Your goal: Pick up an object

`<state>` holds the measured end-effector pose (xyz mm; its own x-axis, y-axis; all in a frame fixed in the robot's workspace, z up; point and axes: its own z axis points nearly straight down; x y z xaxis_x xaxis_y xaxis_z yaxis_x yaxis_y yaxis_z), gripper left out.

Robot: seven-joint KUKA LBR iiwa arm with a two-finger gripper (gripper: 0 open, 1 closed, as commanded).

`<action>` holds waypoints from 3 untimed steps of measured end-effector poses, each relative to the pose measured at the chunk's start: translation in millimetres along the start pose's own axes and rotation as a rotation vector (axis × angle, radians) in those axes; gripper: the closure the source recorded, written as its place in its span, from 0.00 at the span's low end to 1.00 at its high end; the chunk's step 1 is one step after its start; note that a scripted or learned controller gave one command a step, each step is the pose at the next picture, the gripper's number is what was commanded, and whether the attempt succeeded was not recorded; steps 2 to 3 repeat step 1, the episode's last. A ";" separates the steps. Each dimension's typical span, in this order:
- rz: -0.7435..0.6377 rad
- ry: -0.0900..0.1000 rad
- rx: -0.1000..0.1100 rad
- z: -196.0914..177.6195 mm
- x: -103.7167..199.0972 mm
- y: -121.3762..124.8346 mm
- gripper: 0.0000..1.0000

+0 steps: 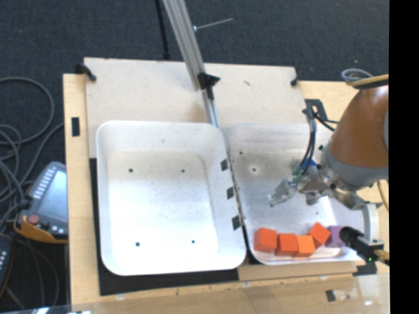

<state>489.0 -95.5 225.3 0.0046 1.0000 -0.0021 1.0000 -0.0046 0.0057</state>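
Observation:
Several orange blocks (pixel 286 241) lie in a row along the near wall of the right bin (pixel 262 146), with one more orange block (pixel 320 233) tilted beside a purple block (pixel 336 235) at the row's right end. My gripper (pixel 283 193) hangs over the middle of the right bin, above and behind the blocks, apart from them. Its fingers point left and slightly down. Nothing shows between them.
The left bin (pixel 163 195) sits beside the right one, divided by a rim with black clips (pixel 230 191). A slanted aluminium post (pixel 190 44) rises from the back of the bench. Cables and a teach pendant (pixel 46 201) lie on the floor at left.

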 end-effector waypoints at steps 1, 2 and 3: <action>-0.002 0.000 0.003 131.1 -54.7 55.5 0.00; -0.002 0.000 0.003 131.1 -54.7 55.5 0.00; -0.002 0.000 0.003 131.1 -54.7 55.5 0.00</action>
